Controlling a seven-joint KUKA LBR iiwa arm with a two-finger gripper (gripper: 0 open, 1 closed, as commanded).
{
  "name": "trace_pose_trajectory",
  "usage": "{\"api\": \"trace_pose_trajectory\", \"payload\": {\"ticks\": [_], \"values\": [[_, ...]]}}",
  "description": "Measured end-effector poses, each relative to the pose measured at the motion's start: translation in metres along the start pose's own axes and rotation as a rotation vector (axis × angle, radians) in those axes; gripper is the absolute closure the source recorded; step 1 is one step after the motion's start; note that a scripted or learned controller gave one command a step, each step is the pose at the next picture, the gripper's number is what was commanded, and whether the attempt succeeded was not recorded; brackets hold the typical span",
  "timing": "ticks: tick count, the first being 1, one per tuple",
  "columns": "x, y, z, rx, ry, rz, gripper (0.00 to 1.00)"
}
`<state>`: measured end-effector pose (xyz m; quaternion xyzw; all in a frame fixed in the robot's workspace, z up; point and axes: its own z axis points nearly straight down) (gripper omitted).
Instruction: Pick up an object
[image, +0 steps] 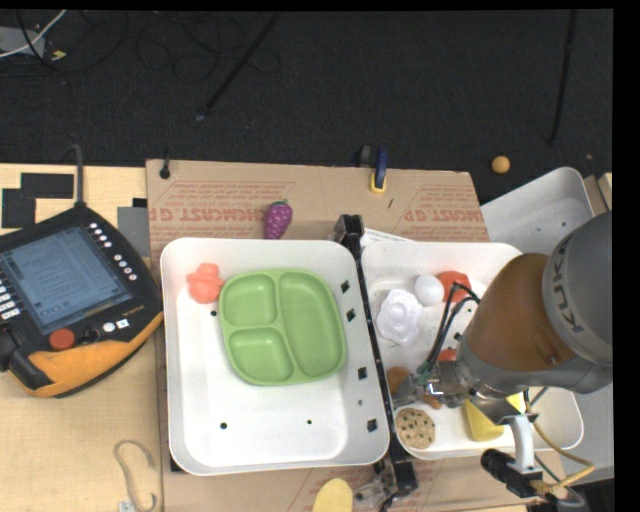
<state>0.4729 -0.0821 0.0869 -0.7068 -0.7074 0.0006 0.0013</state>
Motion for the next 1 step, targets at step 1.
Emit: {"api": "trace_pose_trajectory", "payload": {"ticks": [1], "values": [[-0.0025, -0.0004, -0.0108, 0.001, 0.001, 0.01, 1.0]]}}
